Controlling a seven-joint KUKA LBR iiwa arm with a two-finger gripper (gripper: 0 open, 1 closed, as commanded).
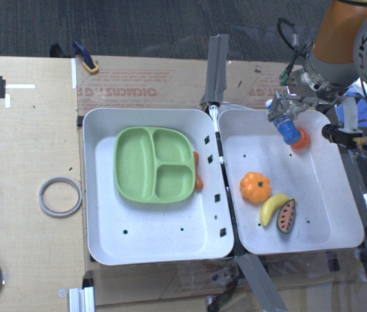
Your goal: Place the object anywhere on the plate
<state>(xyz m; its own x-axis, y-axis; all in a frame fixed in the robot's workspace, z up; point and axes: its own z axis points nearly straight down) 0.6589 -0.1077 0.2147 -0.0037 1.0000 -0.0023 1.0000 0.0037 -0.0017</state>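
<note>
In the right bin (pixel 339 233), nearest, lie a watermelon slice (pixel 286 215), a banana (pixel 272 208) and a small pumpkin (pixel 255 187). The green plate (pixel 155 165) sits in the left bin (pixel 99 194). Farther back, the end effector (pixel 285 117) has its fingers closed around a blue object (pixel 290 132), held above an orange piece (pixel 302 140).

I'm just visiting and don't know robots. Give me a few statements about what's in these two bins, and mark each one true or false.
1. The green plate lies in the left bin. True.
2. The pumpkin sits on the plate. False: it lies in the right bin.
3. The banana touches the watermelon slice. True.
4. The tool hangs over the left bin. False: it is over the right bin's far end, by a blue object.
</note>
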